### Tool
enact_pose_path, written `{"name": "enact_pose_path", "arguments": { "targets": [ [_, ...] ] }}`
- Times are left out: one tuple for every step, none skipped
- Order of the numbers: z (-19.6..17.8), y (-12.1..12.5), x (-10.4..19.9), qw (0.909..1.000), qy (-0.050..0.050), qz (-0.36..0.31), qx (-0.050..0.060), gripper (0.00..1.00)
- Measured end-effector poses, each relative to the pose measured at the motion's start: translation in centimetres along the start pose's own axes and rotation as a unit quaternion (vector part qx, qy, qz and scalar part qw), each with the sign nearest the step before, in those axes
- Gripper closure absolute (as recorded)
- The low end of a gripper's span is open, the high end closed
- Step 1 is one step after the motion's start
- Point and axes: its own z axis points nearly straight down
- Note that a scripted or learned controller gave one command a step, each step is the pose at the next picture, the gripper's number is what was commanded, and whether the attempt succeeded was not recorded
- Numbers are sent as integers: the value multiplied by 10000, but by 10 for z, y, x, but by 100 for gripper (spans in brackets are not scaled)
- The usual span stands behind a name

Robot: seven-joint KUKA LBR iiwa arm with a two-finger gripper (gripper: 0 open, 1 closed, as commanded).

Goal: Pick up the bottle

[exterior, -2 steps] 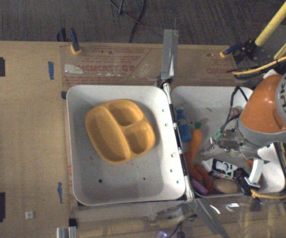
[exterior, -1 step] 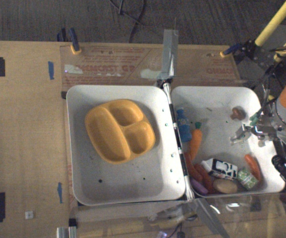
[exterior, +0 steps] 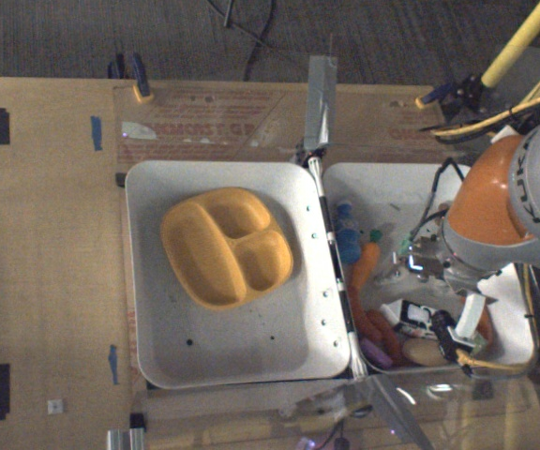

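Much of the right bin [exterior: 382, 181] is covered by the arm, and the things beneath it are hard to make out. An orange divided plate [exterior: 228, 247] is held in the left bin [exterior: 157, 345]. The blue bottle [exterior: 347, 240] is seen against the right bin's left wall, beside a carrot [exterior: 366, 262]. The gripper [exterior: 418, 262] is poised near the carrot; whether it is open or clenched cannot be told.

Smooth plastics on matt board
Orange divided plate [exterior: 228, 247]: smooth plastic with a soft sheen. White bin [exterior: 242, 350] under it: smooth. Blue bottle [exterior: 348, 242]: plastic-looking. Bench [exterior: 45, 251]: matt brown board.
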Motion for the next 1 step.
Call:
{"name": "enact_pose_path", "arguments": {
  "targets": [
    [0,45,-61,9998,-10,178,-8,0]
  ]
}}
